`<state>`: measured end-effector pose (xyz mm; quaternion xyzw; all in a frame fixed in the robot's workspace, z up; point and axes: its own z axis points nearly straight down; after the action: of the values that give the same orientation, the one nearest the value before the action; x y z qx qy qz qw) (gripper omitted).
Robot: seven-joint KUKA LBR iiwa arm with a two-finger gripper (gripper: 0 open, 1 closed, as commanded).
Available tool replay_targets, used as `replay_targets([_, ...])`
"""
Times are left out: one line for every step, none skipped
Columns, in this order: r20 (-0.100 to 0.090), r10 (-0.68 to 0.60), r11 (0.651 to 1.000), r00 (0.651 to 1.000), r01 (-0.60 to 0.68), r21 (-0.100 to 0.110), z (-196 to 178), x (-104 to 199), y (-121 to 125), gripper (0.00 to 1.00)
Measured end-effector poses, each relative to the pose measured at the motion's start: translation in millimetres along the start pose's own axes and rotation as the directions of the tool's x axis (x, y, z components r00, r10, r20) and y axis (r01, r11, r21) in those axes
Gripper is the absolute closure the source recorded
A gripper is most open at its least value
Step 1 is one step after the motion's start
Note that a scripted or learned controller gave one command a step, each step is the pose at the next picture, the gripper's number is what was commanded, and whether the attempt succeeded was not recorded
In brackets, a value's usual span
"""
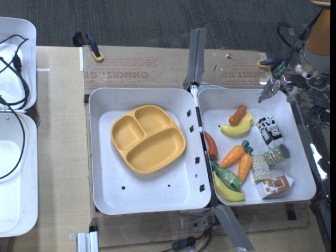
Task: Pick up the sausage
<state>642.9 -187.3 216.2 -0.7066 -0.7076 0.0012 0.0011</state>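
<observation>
So the right bin (299, 140) is where all the clutter is, and I'll place everything off that. The sausage (238, 114) sits in its upper middle part, tilted, with its lower end touching the top of a banana (237, 128) that lies just below it. Nothing is gripping it; it's just lying there on the bin floor.

The gripper (273, 90) is up at the bin's top right corner, over the rim area, well apart from the sausage. It's small and kind of a tangle of metal and cables from this angle, so I honestly can't tell how the fingers are set. There's nothing visibly between them.

Rest of that bin: a black and white cow-print carton (268, 129) right of the banana, a greyish can (277, 155) lying on its side below that, then a small patterned box (261, 167) and a brown and white carton (275, 186) near the bottom right corner. Two carrots (239, 159) lie side by side in the middle, a green bottle-like thing (227, 176) below them, and a second banana (228, 189) along the bottom left edge. A red-orange item (211, 144) is pressed against the bin's left wall.

Left of that bin is the other bin (105, 156), holding a yellow divided plate (148, 138) roughly in its centre.
</observation>
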Motion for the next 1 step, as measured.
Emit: replay_targets([0.000,0.246,0.969,0.969,-0.246,-0.002,104.4,43.5,7.4,0.00])
